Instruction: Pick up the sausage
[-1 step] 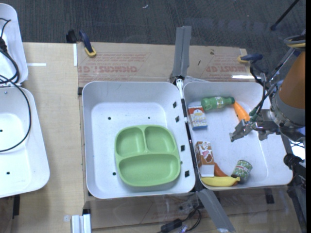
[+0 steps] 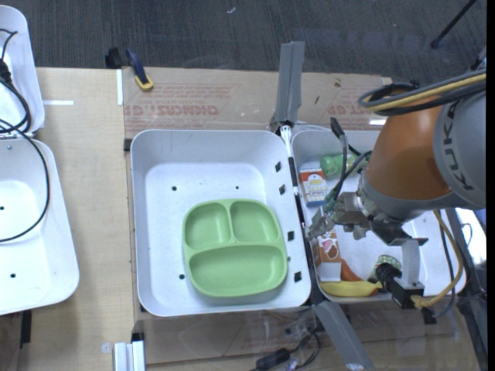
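The grey and orange arm is held low over the right-hand shallow white bin point(image 2: 309, 141), presumably because the brownish-red sausage point(image 2: 329, 247) lies there, between a small red-and-white carton point(image 2: 312, 185) and a yellow banana point(image 2: 348, 289). The gripper point(image 2: 332, 221) is placed just above the sausage; whether it is apart or together cannot be told

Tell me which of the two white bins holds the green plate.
The left bin: the green plate lies flat on its floor. The right bin, under the arm, holds small items instead.
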`<action>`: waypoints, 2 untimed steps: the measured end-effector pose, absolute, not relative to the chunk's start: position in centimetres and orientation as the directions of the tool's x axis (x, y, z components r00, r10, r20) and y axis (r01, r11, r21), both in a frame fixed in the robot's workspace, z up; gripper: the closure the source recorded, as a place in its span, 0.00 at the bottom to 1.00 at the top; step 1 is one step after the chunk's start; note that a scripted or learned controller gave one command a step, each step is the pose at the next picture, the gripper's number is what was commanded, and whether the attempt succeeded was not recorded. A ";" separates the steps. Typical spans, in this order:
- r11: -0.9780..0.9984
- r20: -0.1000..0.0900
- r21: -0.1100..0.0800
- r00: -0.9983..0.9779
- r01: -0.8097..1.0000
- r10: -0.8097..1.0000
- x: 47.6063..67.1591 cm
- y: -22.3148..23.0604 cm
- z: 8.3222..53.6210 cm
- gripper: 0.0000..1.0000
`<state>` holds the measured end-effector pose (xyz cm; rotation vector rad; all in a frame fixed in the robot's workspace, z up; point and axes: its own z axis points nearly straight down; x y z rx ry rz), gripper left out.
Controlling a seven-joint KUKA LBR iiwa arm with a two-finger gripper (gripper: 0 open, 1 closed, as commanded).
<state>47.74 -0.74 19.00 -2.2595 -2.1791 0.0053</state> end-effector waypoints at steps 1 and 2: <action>0.062 -0.001 0.015 -0.062 0.998 0.998 48.2 -9.8 11.0 0.00; 0.059 0.000 0.021 -0.059 0.998 0.998 48.5 -9.8 12.2 1.00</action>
